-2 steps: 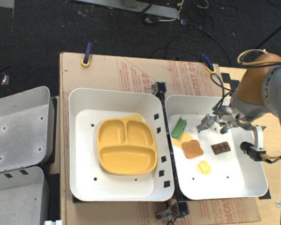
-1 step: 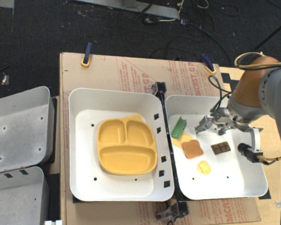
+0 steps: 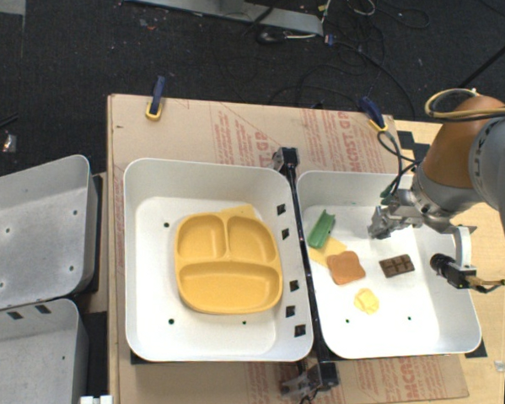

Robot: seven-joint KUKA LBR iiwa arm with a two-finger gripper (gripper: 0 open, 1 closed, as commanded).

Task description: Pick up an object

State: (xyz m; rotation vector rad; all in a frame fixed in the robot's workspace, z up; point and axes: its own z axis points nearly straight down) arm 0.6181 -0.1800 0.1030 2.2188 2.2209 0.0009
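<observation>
At the front of the right bin [image 3: 448,334] sits a small yellow piece [image 3: 366,301], and just behind it lie an orange-brown slab [image 3: 345,267] and a dark brown block [image 3: 396,266], with a green piece [image 3: 321,228] leaning at a slant near the wall between the 2 bins. The left bin [image 3: 141,233] holds a yellow tray [image 3: 229,263] with 3 parts. Farther back, the gripper [image 3: 385,222] hangs low over the right bin near its back, above and apart from the brown block, and I cannot tell how wide it is.
</observation>
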